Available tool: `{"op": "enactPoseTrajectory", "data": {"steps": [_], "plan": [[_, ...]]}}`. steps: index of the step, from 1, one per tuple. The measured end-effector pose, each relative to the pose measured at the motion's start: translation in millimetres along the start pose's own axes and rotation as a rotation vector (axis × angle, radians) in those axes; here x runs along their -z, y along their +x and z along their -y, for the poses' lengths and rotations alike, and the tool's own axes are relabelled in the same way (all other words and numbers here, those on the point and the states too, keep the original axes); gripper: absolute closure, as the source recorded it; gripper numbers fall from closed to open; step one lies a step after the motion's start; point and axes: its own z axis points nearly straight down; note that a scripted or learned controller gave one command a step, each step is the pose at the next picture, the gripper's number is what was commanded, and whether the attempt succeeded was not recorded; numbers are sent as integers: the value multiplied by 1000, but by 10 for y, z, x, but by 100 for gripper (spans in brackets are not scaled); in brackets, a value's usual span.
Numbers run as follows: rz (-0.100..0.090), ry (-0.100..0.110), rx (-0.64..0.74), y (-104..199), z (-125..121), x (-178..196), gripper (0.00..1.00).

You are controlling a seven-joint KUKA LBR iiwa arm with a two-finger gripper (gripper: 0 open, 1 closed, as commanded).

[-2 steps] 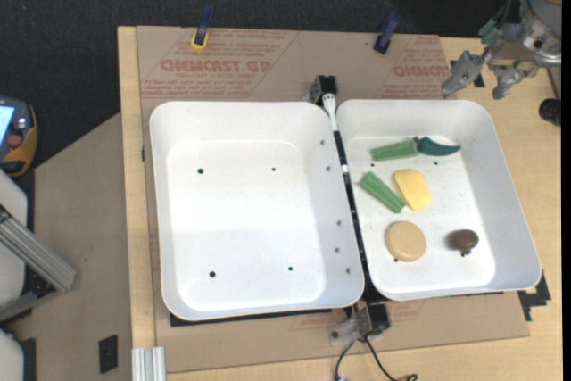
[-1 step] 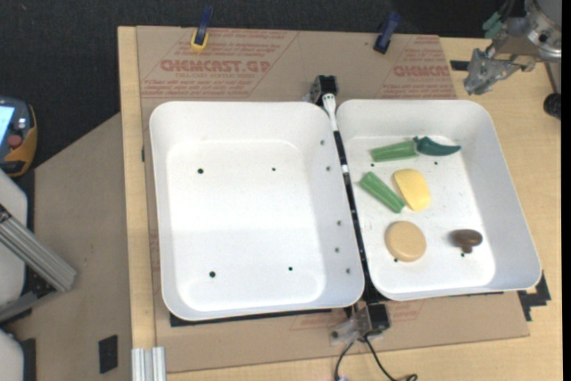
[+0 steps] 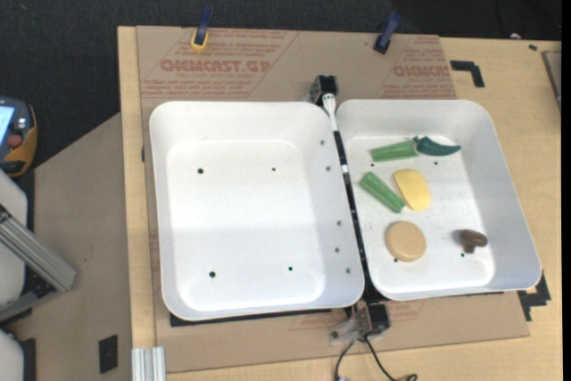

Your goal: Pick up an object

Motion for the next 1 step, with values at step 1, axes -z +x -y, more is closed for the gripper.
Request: {"op": "enactPoseTrajectory", "data": {"steps": [1], "plan": [[-13,21,15,716,123,-1029,100]]}}
